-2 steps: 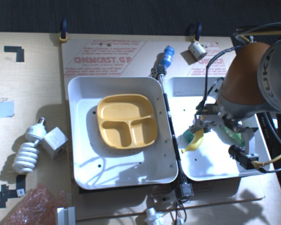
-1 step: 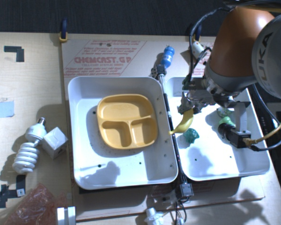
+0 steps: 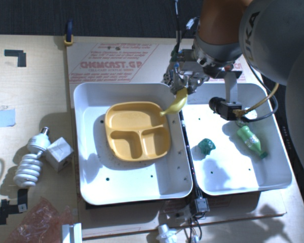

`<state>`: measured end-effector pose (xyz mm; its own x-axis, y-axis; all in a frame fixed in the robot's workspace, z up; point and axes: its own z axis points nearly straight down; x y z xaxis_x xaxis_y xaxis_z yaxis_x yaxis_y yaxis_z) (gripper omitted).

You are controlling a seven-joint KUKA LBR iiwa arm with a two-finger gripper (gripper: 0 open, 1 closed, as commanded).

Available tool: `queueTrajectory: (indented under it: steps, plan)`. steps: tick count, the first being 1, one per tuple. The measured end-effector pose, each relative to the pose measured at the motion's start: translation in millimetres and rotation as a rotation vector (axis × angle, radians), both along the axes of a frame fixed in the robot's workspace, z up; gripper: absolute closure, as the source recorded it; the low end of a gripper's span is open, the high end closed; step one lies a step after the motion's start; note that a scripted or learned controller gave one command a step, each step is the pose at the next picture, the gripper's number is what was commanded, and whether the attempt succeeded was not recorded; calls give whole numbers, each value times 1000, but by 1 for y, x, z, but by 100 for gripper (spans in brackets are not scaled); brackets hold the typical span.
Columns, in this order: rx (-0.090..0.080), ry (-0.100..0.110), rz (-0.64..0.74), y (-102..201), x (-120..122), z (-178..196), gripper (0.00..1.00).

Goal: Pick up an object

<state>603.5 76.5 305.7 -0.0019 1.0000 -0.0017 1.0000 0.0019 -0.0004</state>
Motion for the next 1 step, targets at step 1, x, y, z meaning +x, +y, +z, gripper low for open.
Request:
queueTrajectory:
  steps: [1]
  plan:
    - [0,0,0,43,-10,9,100]
